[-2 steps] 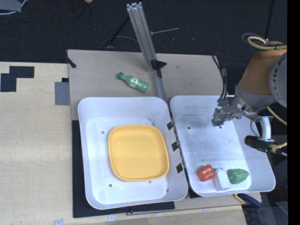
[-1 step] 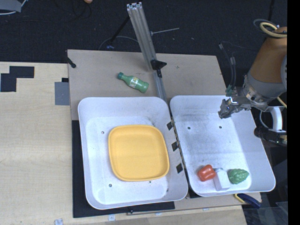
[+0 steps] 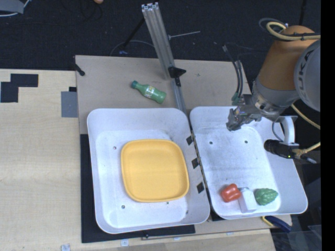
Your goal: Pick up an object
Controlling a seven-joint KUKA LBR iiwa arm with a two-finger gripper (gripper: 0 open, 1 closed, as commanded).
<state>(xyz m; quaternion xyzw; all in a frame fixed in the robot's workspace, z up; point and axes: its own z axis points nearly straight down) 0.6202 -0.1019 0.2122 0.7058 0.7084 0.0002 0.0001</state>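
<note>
A small red, rounded object (image 3: 230, 193), smooth and a little glossy, lies in the near corner of the right bin (image 3: 272, 163). Touching it is a small white block (image 3: 246, 202), and next a bumpy green object (image 3: 266, 196). The gripper (image 3: 236, 120) hangs over the far part of this bin; how far it is open I cannot tell. The left bin (image 3: 99, 161) holds a square yellow plastic plate (image 3: 154, 169) with rounded corners. A green bottle (image 3: 148, 91) lies on the bench behind.

Green bottle (image 3: 148, 91) lying on bench (image 3: 104, 82) beside metal rail (image 3: 163, 41).
</note>
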